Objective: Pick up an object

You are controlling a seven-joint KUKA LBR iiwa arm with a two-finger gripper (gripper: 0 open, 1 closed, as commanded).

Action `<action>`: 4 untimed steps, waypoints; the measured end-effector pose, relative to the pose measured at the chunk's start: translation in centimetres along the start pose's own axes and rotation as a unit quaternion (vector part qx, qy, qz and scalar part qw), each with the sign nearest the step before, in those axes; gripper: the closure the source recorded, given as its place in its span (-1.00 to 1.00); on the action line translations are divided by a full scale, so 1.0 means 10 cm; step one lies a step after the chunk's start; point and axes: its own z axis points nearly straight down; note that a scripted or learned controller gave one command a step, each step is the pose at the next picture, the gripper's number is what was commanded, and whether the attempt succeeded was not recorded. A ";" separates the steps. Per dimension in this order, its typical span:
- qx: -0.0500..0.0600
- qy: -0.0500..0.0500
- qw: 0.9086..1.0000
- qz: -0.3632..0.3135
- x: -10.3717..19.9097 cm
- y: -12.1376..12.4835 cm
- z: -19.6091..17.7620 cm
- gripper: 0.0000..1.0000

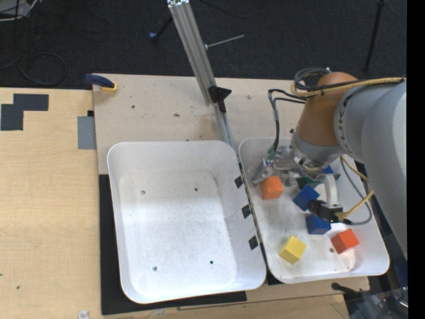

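Note:
My gripper point(271, 170) is down in the right bin point(372, 266), near its left wall at the back. An orange cube point(271, 189) lies directly below it in the view, touching or very close to the tip. I cannot see whether the cube is held. To the right of the cube lies a blue block point(306, 197), with a second blue block point(318, 224) in front of it. A yellow cube point(292, 249) and a red cube point(344, 240) rest near the bin's front. A bit of green point(311, 175) peeks out under the wrist.
The left bin point(126, 178) stands beside the right one, and black clips point(246, 211) sit along the shared rims. A slanted aluminium bar point(196, 52) rises behind the bins. The grey arm point(378, 131) covers the right bin's far right side.

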 end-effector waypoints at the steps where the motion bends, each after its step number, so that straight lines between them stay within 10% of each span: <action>1: 0.001 0.000 1.000 0.001 0.00 0.00 -0.10 1.00; 3: -0.001 -0.001 1.000 -0.001 -0.05 0.00 -1.27 1.00; 4: 0.002 0.000 1.000 -0.003 0.40 -0.10 -1.28 1.00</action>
